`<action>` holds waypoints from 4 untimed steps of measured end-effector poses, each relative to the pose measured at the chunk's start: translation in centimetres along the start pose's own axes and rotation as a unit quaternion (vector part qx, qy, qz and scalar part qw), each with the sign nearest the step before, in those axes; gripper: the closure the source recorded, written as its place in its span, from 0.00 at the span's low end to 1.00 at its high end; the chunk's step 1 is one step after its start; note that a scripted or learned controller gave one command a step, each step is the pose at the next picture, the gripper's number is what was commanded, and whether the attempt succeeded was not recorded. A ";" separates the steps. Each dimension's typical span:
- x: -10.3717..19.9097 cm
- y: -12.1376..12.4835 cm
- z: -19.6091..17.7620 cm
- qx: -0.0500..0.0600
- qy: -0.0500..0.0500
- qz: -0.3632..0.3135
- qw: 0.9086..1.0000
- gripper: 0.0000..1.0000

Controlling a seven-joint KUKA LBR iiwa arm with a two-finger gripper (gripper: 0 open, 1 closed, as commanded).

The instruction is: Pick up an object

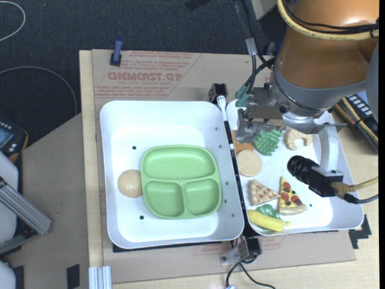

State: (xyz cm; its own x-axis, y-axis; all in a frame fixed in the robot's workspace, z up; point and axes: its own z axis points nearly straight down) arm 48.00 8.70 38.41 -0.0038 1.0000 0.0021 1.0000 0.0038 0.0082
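Note:
My gripper (251,127) hangs low over the far left part of the right bin (344,217), under the grey and orange arm. Just to its right lies a green ridged toy (267,141). A small orange piece (242,145) peeks out below the gripper, and I cannot tell whether they touch. In front of these lies a tan round disc (249,162). Nearer the front are a pizza slice (261,192), a second pizza slice (290,198) and a yellow banana with a green end (266,219). A pale cashew-shaped piece (296,139) lies at the back right.
The left bin (120,122) holds a green divided plate (180,180) and a tan round ball (129,183) at the plate's left edge. A thin wall (231,155) separates the two bins, close to the gripper's left. The arm covers the right bin's far corner.

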 end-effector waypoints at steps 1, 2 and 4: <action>-2.4 -0.4 13.3 0.012 -0.003 0.004 1.000 1.00; -8.0 2.1 20.4 0.008 -0.001 0.005 1.000 1.00; 0.9 0.1 -4.1 -0.004 0.001 -0.002 1.000 1.00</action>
State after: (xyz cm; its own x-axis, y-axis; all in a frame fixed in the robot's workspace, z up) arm 48.03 9.57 42.47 -0.0087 1.0000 0.0049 0.9998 0.0086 0.0162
